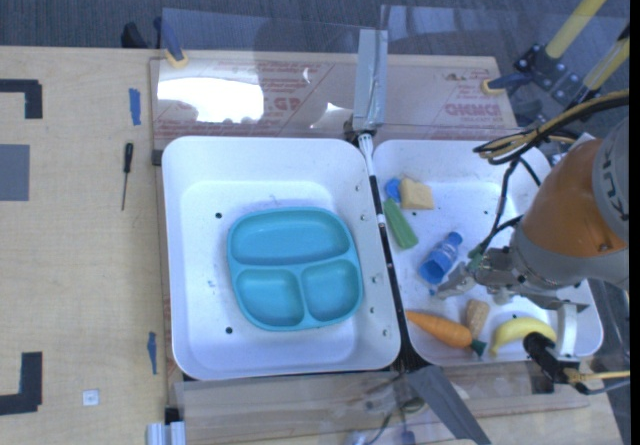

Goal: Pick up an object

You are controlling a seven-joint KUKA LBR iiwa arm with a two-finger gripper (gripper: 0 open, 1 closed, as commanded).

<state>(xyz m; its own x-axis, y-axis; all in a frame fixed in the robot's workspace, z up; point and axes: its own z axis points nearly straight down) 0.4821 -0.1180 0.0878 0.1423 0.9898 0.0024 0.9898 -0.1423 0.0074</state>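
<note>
1. Carrot [440, 329], orange with a green tip, lies at 6 o'clock in the right bin [455, 188], close to the bottom edge of the view.
2. Banana [518, 331], yellow, sits just to the carrot's 3 o'clock, against the bin's lower rim; a small tan piece [477, 313] lies between the two, slightly above.
3. Blue bottle [441, 258] rests near the bin's centre, tilted, at roughly 12 o'clock from the carrot.
4. Green stick-shaped item [401, 225] lies along the divider side at 9 o'clock in the right bin; a yellow sponge-like block [417, 195] with a blue bit beside it sits at 11 o'clock.
5. Hand [468, 273] hangs low over the right bin, just beside the blue bottle at its 4 o'clock. Cannot tell whether it is released or clenched; nothing is visibly grasped.
6. Arm [565, 223], grey with orange band, enters from 3 o'clock, black cables looping above it.
7. Left bin [190, 183] holds a teal divided plate [294, 266], three compartments, sitting centred.
8. Counter [70, 263], pale wood, carries a screwdriver [126, 173] at 9 o'clock, well apart from the bins.
</note>
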